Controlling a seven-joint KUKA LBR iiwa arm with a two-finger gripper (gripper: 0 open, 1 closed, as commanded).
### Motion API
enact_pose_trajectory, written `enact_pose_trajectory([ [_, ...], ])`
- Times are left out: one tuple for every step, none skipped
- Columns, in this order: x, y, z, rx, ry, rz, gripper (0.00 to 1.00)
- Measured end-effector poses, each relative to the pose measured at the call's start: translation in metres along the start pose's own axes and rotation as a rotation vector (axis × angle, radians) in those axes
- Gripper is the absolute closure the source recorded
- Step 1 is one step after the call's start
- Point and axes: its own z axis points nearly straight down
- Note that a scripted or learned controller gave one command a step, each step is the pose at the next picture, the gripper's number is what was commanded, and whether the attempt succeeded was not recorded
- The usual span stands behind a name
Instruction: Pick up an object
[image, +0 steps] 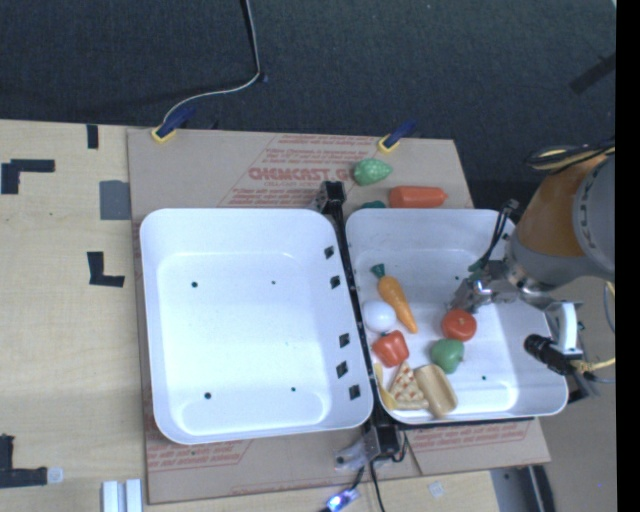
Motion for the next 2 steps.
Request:
enact_pose_trajectory([
  [0.009, 0.013, -0.176, -0.012, -0.003, -0.005, 1.00],
  [0.034, 0.077, -0.267, -0.011, -0.002, -0.008, 1.00],
])
